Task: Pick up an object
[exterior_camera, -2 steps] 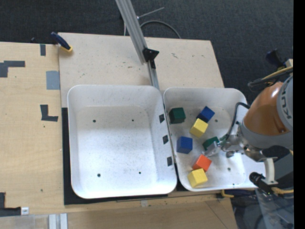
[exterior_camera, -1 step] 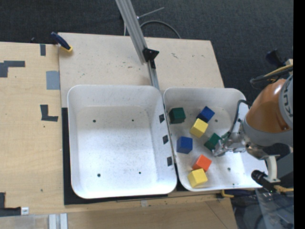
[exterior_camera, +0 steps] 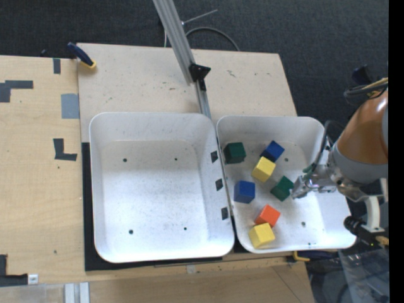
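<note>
The right bin (exterior_camera: 315, 129) holds several small cubes. A dark green cube (exterior_camera: 235, 152) lies at its upper left, with a blue cube (exterior_camera: 273, 150) and a yellow cube (exterior_camera: 264, 168) near the middle top. Lower down lie another blue cube (exterior_camera: 244, 191), an orange cube (exterior_camera: 269, 215) and a second yellow cube (exterior_camera: 261, 234). A green cube (exterior_camera: 282, 187) sits mid-right. My gripper (exterior_camera: 302, 187) reaches in from the right, low in the bin, its tip right beside this green cube's right side. I see no cube lifted.
The left bin (exterior_camera: 101, 169) adjoins the right one along a shared wall with black clips (exterior_camera: 219, 184). A slanted metal rail (exterior_camera: 180, 36) runs down to the bins' top junction. The arm's orange band (exterior_camera: 366, 134) hangs over the right bin's right edge.
</note>
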